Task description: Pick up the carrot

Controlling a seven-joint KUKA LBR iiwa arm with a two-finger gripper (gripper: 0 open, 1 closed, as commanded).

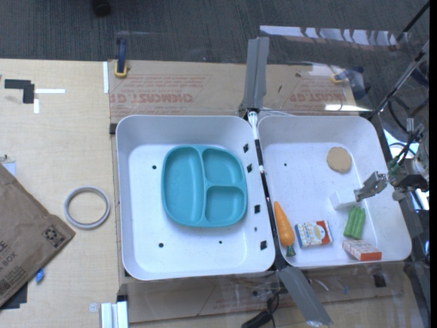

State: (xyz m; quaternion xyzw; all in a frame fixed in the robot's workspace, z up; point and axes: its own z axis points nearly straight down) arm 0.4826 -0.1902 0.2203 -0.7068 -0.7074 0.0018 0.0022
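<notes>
Two white bins (130, 203) sit side by side. One teal divided plate (204, 185) lies in the left bin. The right bin holds one carrot (283, 225), one cookie (339, 160), one green vegetable (354, 223) and two small boxes (313, 234). One tape ring (87, 206) lies outside.

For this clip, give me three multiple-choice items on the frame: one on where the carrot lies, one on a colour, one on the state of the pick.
1. Where does the carrot lie?
A. On the divided plate
B. In the right bin, by its left wall
C. On the bench beside the tape ring

2. What colour is the divided plate in the left bin?
A. Teal
B. Red
C. Yellow

3. How does the pick stand?
A. The carrot hangs lifted above the bins
B. The carrot rests on the plate
C. The carrot lies in its bin, apart from the gripper

Key: 1 B, the carrot lies along the left wall of the right bin. 2 A, the plate is teal. 3 C, the gripper sits near that bin's right side, with bare floor between it and the carrot.
</notes>
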